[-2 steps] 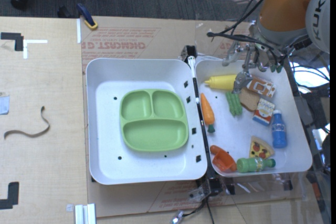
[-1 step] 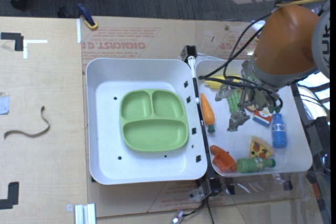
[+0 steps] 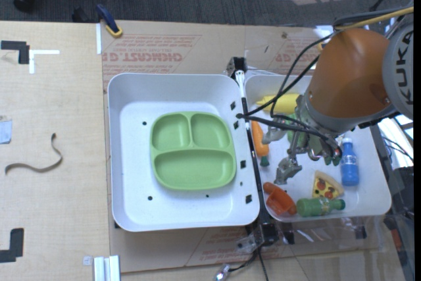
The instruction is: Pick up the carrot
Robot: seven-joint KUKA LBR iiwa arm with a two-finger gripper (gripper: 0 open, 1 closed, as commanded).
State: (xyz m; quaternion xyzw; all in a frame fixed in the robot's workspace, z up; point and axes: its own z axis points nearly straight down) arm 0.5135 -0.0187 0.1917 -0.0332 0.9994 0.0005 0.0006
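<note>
Right bin (image 3: 378, 197): carrot (image 3: 257, 139) by wall, claw (image 3: 289, 168) nr pizza (image 3: 327, 186), bottle (image 3: 349, 163).

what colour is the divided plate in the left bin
Light green, seen clearly in the camera view: the divided plate.

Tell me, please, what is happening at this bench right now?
A robot arm reaches over the right bin, its end effector hanging low among toy foods. The carrot lies by that bin's left wall, apart from the end effector and not yet picked up. The left bin holds a green divided plate.
</note>
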